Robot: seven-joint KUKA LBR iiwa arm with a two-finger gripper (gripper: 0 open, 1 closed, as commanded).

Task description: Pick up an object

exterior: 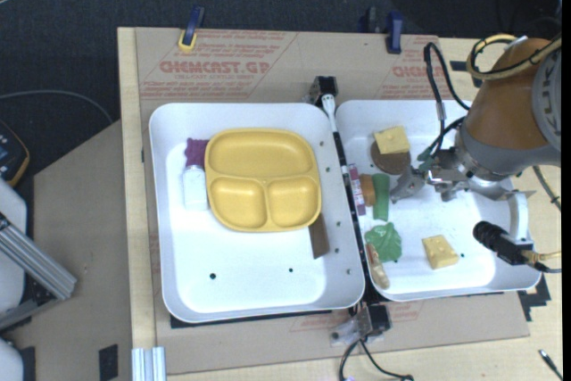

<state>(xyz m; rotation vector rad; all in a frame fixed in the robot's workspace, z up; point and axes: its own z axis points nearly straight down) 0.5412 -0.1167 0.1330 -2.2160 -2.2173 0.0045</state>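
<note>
My gripper (412, 180) hangs low over the middle of the right bin (464, 116), reaching in from the right. Just left of it lies a green stick (381, 194), and just above it a yellow foam cube (392, 141) rests on a brown round piece (387, 161). A second yellow cube (440, 251) lies near the bin's front. A crumpled green leafy item (384, 239) sits at the front left. I see nothing held in the gripper.
The left bin (241, 281) holds a yellow divided plate (263, 178), a purple item (195, 152), a white item (194, 187) and a dark brown block (318, 239). A red-brown bar (357, 188) and an orange-brown strip (376, 265) lie along the right bin's left wall.
</note>
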